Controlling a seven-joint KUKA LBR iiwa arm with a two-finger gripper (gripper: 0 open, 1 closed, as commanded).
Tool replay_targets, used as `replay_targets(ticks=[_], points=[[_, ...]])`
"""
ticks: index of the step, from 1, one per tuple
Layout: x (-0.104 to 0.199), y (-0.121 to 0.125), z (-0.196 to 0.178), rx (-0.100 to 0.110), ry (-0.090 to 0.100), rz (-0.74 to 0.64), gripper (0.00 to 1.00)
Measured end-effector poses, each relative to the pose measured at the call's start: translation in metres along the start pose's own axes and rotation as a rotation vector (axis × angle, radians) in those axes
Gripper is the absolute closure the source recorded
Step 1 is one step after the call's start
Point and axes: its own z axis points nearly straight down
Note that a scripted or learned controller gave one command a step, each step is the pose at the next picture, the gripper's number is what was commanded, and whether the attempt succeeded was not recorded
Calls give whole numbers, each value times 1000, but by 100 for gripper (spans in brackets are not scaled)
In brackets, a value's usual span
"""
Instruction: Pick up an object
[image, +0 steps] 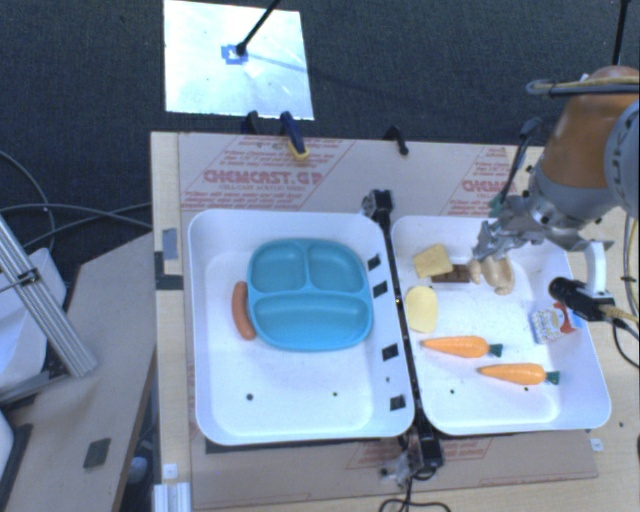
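Two carrots (463, 346) lie well below the gripper (490, 258).

Carrots (460, 346) crowd right bin (590, 400); left front open

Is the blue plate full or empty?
Empty. All three sections of the blue plate show bare blue; the sausage lies beside it.

Hand (492, 256) over right bin (590, 400), two carrots, blue tray (308, 296) left
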Motion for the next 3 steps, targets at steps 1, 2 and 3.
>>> replay_targets(ticks=[1, 2, 3], points=[[-7, -13, 94, 7, -3, 9, 100], [-21, -24, 106, -5, -3, 10, 100], [-72, 23, 13, -6, -10, 11, 100]])
